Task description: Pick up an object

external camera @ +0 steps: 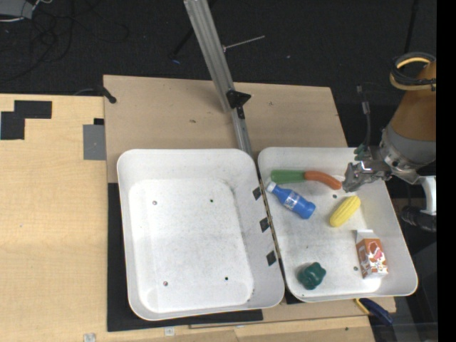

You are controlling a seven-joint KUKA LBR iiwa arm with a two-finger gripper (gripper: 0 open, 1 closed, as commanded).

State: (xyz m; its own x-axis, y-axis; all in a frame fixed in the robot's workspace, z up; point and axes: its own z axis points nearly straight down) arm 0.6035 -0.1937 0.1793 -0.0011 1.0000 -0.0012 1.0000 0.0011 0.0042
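At 6 o'clock in the right bin (320, 242), closest to the camera: a green lump (311, 275). Beside it, at 4 o'clock, a red juice box (371, 256). Farther in, near the middle, a yellow corn (345, 210). At 9 o'clock, a blue bottle (293, 200).

Farther still, at 12 o'clock, a carrot (308, 177) with a green end and an orange end. Lies flat on the bin floor. Long way runs from 9 o'clock to 3 o'clock. Green end toward 9, orange tip toward 3, dipping a little toward 4.

Right by that orange tip, the gripper (354, 177), low over the bin. Touching the tip or just beside it? Hard to tell. Open or shut? Cannot tell; too small and dark. Behind it, at 2 o'clock, the arm (413, 120) with its orange band.

Pick-up not done yet. Nothing lifted, with all five things down in the bin. Probably going for the carrot, since it is closest. Left to do: close on it across its thin middle, then lift it clear of the bin.
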